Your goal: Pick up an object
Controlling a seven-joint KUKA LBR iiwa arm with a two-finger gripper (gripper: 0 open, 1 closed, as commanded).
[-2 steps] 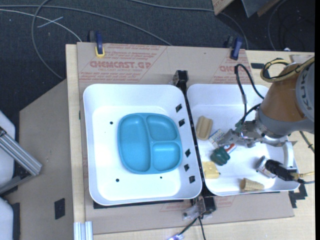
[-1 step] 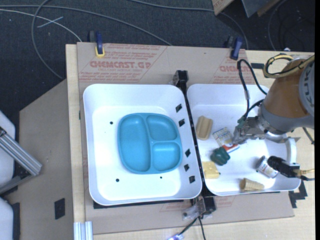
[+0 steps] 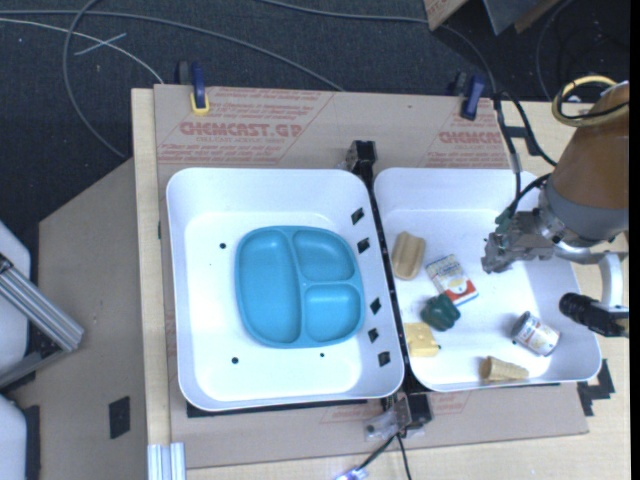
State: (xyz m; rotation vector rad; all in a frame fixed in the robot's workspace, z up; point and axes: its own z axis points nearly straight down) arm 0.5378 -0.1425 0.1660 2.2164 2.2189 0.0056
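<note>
The gripper (image 3: 500,251) hangs over the right bin (image 3: 470,190), its dark fingers pointing down and toward the dividing wall between the two bins; whether they are apart or together cannot be told, and nothing is visibly caught between them. Taking the small packet (image 3: 450,277) with the red edge as the landmark, the gripper sits just up and to the right of it, near but not touching. Directly below the packet lies a dark green lump (image 3: 440,313), and up-left of it a tan bread-like piece (image 3: 408,255). A yellow block (image 3: 422,341) rests further below, against the dividing wall, a tan wedge (image 3: 505,370) lies lower right, and a small silver can (image 3: 535,334) lies on its side to the right. Far left of the packet, a blue divided plate (image 3: 298,285) fills the left bin (image 3: 190,268). Probably the arm is poised above the cluster to choose a target; the packet looks nearest.
</note>
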